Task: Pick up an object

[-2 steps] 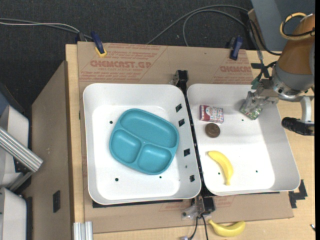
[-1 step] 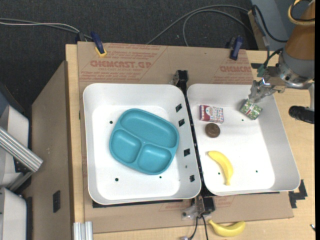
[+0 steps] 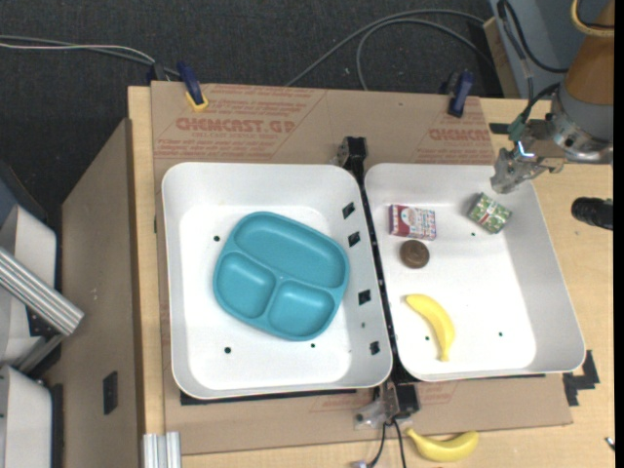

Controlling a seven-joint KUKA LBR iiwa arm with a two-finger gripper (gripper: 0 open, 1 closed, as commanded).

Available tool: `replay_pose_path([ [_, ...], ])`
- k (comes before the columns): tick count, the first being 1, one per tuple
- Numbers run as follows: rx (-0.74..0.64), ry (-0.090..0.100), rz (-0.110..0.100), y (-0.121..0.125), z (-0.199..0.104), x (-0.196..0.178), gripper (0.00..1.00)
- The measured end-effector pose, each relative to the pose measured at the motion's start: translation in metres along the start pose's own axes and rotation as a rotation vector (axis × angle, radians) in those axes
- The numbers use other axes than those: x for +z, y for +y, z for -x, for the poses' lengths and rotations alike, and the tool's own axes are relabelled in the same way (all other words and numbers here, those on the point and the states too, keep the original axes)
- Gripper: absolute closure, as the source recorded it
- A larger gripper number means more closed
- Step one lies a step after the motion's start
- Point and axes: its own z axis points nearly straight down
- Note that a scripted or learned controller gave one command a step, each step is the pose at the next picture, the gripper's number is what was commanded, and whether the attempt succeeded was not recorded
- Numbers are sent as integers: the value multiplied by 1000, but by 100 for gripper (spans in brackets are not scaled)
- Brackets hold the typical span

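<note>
**Fingers poised above the right bin's far corner, green packet just below**

The arm reaches in from the right, and its gripper [image 3: 509, 172] hangs over the far right corner of the right bin [image 3: 546, 291]. Whether the fingers are spread or pressed together cannot be told from this slanted view; nothing is seen between them.

The nearest thing to pick is the green packet [image 3: 489, 213], lying on the bin floor near the far right corner. It sits just beside the gripper, slightly toward the bin's near edge and a touch to the left. Its long axis runs on a diagonal, from far left to near right. A short drop with a small shift toward the near edge would probably bring the fingers over it, and closing across its short side looks the better bet.

Other candidates lie farther off in the same bin: a red and white carton [image 3: 412, 221] near the far left part, a brown disc [image 3: 415, 253] just beside it toward the near edge, and a banana [image 3: 434, 325] near the near edge, its length running roughly far to near. The left bin [image 3: 195, 359] holds a blue tray [image 3: 281, 274], well apart from the gripper. A second banana [image 3: 444, 444] lies on the surface outside the bins, at the near edge.

Judged from this, the grasp has not yet begun.
</note>
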Motion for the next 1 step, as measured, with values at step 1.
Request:
replay_pose_path([
  [1, -5, 2, -1, 16, -52, -3, 100],
])
